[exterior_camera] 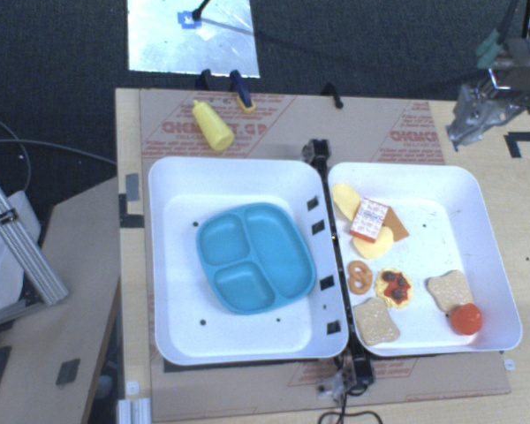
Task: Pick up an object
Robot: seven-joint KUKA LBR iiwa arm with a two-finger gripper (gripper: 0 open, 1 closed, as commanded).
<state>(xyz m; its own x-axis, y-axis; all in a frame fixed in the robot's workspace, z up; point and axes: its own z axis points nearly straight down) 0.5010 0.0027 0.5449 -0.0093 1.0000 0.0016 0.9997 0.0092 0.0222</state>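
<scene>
Two white bins sit side by side on the bench: the left bin point(172, 237) holds a blue tray point(254, 256) with three compartments, lying a little tilted near its middle, and the right bin point(486, 228) holds all the play food. In the right bin, a yellow piece point(345, 200) lies at about 10 o'clock, touching a small red-and-white box point(369, 220) that rests partly on a cheese slice point(378, 241) with a brown wedge point(396, 228) just beside it. Near the bin's 8 o'clock a pretzel point(359, 277) lies close to the divider, with a small pizza point(395, 289) just at its 3 o'clock and a bread slice point(375, 321) below them at 7 o'clock. At about 5 o'clock a second bread slice point(447, 289) touches a red tomato point(465, 319). Outside the bins, a yellow bottle point(212, 124) lies on the cardboard at the left bin's 12 o'clock, near a blue clamp point(241, 91). The gripper point(468, 122) hangs at the right bin's 1 o'clock, beyond its rim and well apart from every food piece; whether its fingers are apart or together cannot be told, and nothing is seen between them.
</scene>
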